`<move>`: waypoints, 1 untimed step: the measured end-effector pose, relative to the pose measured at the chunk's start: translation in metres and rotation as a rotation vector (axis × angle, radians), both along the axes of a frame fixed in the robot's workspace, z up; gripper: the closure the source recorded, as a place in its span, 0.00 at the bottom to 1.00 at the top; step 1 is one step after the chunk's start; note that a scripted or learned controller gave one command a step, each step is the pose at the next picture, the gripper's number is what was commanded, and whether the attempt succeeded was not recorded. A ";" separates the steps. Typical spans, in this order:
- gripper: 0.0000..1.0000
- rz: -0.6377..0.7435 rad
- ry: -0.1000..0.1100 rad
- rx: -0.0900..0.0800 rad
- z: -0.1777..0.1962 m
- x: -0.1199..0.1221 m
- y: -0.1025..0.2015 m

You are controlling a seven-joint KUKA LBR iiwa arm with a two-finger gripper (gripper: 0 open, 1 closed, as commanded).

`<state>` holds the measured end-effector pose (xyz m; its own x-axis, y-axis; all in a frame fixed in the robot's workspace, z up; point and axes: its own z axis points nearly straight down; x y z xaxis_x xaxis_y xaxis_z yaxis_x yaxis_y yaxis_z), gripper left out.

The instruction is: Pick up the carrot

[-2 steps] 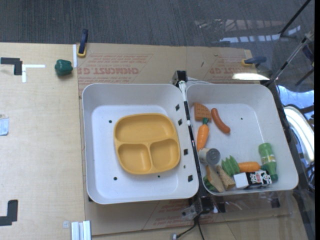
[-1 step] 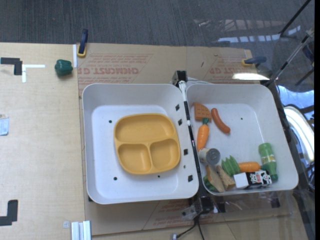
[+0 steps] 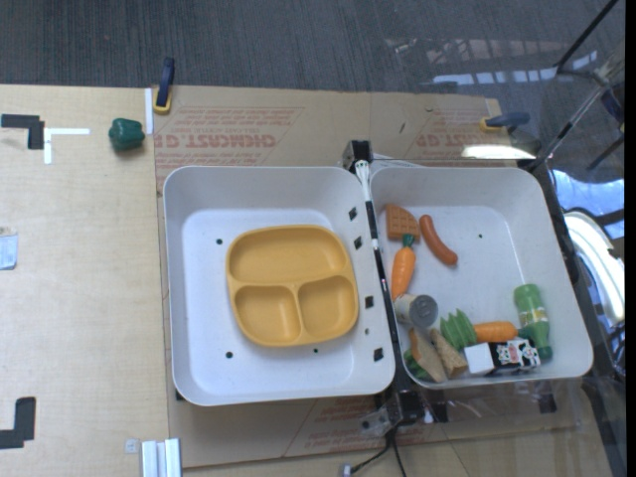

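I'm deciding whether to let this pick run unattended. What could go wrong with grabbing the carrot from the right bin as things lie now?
Three risks, judged from the layout:
1. The carrot lies close to the right bin's left wall, so a finger may strike the wall.
2. The waffle and sausage lie close by; a wide grasp could catch them.
3. A second carrot lies lower in the bin among clutter; the program might target that one instead.

Carrot (image 3: 401, 270) hemmed: bin wall (image 3: 370, 256) left, waffle (image 3: 400, 223) above, can (image 3: 418, 311) below; right side open.
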<state>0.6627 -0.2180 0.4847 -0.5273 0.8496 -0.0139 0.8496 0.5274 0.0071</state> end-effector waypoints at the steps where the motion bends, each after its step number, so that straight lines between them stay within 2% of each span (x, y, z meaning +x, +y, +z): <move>1: 1.00 0.003 -0.009 -0.005 0.009 0.002 0.000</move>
<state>0.6649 -0.2177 0.4933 -0.5294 0.8481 -0.0230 0.8481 0.5297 0.0120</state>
